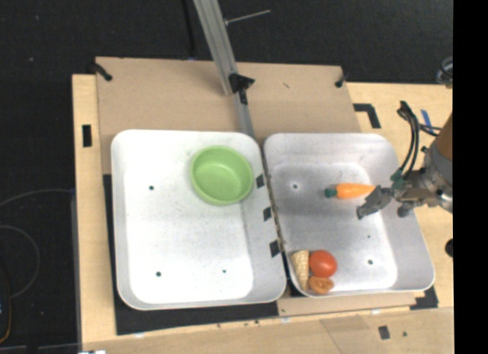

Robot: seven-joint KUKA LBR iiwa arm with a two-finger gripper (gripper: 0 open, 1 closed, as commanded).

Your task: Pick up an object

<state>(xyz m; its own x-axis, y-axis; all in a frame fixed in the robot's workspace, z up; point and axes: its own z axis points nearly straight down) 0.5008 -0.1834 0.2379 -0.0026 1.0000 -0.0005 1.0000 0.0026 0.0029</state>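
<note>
A green bowl (222, 175) sits upright toward one o'clock in the left bin (137, 268), away from the work. In the right bin (412, 268), a toy carrot (352, 191) lies flat near the centre, the likeliest thing to pick. A tomato (323, 262) and scraps crowd the seven o'clock corner. The gripper (375, 203) hovers just at the carrot's four o'clock, apparently lining up; whether its fingers are apart or together I cannot tell.
</note>
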